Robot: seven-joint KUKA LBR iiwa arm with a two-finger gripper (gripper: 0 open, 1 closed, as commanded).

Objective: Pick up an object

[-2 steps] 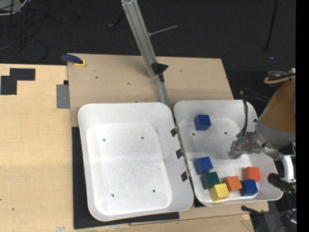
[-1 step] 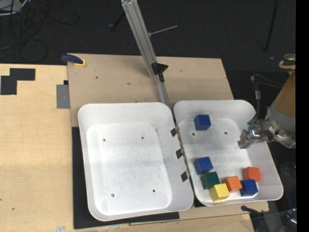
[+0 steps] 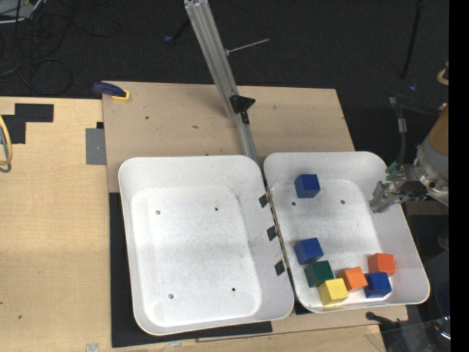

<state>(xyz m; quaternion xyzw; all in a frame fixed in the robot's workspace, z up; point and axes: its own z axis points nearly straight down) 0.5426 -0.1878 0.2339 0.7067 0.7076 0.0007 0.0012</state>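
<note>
2 shallow white bins sit side by side on a light wood bench [image 3: 183, 116]. Left bin [image 3: 146, 174] and right bin [image 3: 403, 248] touch along their inner edges, w/ 3 small black clips [image 3: 270, 233] along that seam.

All cubes are in the right bin. 1 blue cube [image 3: 307, 185] sits alone near the bin's far-left part, well apart from the rest. A 2nd blue cube [image 3: 308, 249] lies lower down by the seam side, w/ a dark green cube [image 3: 319, 272] touching or just beside its near edge. A yellow cube [image 3: 333, 290] sits just beside the green one, at the bin's near rim. An orange cube [image 3: 355, 277] is next to the yellow, then a 3rd blue cube [image 3: 378, 284] near the front-right corner, w/ a red-orange cube [image 3: 382, 263] just behind it. Those 6 form a loose cluster along the near side.

Gripper [image 3: 381, 196] comes in from the right, over the right bin's far-right rim, well apart from every cube. Nothing visible between its fingers; whether they're wide or narrow, can't tell, too small & dark here. Arm's wrist [image 3: 432, 171] is partly cut off at the right.

An aluminium rail [image 3: 216, 57] runs diagonally from the top centre down to the bins' seam, w/ a black bracket [image 3: 241, 103] midway. A blue-and-yellow clamp [image 3: 111, 90] sits at the bench's far-left corner. Cables [image 3: 37, 42] lie on the dark floor behind.
</note>
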